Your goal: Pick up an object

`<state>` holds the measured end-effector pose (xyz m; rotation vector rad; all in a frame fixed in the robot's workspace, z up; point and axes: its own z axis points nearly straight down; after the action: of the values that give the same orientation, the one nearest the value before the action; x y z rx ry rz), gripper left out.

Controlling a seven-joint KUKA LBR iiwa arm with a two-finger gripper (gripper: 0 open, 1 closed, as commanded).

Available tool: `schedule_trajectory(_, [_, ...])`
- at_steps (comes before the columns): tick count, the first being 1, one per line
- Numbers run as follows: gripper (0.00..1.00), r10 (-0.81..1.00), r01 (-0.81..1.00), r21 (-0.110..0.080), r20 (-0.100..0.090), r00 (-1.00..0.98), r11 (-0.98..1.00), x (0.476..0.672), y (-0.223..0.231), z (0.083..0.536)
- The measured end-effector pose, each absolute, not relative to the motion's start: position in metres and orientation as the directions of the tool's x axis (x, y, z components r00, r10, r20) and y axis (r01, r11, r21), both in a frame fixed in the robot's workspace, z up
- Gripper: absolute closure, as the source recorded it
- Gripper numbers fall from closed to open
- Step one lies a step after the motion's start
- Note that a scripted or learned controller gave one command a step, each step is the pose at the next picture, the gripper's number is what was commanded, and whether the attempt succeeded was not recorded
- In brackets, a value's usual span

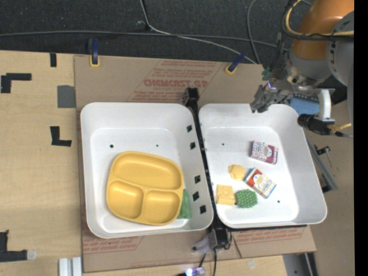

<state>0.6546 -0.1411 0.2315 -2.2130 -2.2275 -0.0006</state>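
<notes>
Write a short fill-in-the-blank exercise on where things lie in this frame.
1. The yellow three-compartment plastic tray lies in the ___ white bin.
2. The round green knobbly toy lies beside the flat yellow square piece in the ___ bin.
3. The gripper hovers over that bin's ___ rim.

Missing: left; right; far

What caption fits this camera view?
Gripper over the right bin's rim; yellow tray in the left bin.

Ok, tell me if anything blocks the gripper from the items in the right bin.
Nothing visible does. The gripper hangs over the right bin's far rim, and bare white floor lies between it and the nearest item, the small purple packet.
</notes>
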Motion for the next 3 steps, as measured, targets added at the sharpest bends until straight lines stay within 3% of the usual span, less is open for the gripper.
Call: schedule_trajectory(3, [1.00, 1.000, 1.000, -0.001, 0.002, -0.007, 0.007, 0.657, 0.037, 0.248])
